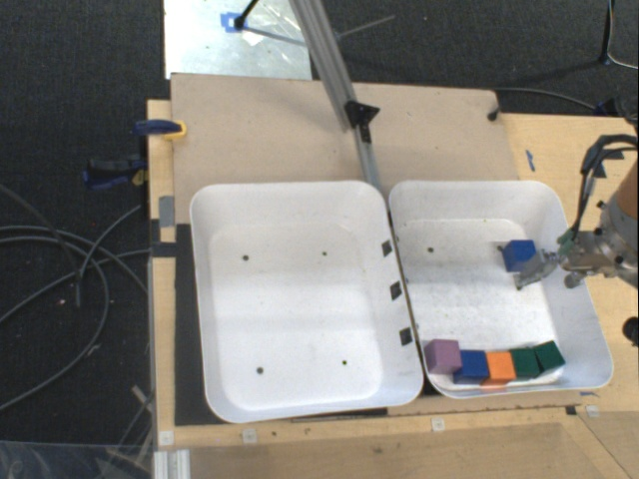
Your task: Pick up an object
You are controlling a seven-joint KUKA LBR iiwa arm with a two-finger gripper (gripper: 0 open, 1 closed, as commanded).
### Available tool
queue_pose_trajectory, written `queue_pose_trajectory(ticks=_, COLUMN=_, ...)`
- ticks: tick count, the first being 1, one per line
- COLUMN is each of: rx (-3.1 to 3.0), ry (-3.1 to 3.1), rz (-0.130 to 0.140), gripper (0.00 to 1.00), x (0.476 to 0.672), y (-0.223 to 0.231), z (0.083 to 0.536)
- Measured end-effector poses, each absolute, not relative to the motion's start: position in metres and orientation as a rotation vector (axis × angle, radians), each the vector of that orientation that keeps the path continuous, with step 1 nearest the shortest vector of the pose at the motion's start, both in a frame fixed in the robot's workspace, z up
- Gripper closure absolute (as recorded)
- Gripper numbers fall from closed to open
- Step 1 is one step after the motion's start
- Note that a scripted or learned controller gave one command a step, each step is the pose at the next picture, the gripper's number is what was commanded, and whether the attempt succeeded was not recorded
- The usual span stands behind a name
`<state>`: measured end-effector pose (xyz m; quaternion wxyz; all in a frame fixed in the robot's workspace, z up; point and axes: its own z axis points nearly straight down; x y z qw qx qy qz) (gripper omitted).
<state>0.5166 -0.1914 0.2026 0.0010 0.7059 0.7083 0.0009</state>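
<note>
A blue block (518, 255) sits in the right bin (469, 213), towards its right side. My gripper (531, 271) reaches in from the right edge and its tip is just below and to the right of that block, touching or nearly touching it. Along the right bin's front wall runs a row of blocks: purple (442, 354), blue (472, 365), orange (499, 366), green (525, 361) and dark green (548, 354).
The left bin (290, 297) lies beside the right one, their rims meeting in the middle. A slanted grey pole (329, 58) crosses above the bench's back. Cables (599, 158) hang near the arm at the right edge.
</note>
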Motion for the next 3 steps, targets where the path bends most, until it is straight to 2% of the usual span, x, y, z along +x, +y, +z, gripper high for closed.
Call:
queue_pose_trajectory(ticks=1, rx=2.212, ry=2.229, rz=0.0, gripper=0.0, x=0.569, y=-0.194, z=0.131)
queue_pose_trajectory(ticks=2, rx=2.219, ry=2.223, rz=0.0, gripper=0.0, x=0.614, y=-0.21, z=0.102)
queue_pose_trajectory(ticks=3, rx=2.226, ry=2.236, rz=-0.014, gripper=0.0, x=0.69, y=-0.198, z=0.091)
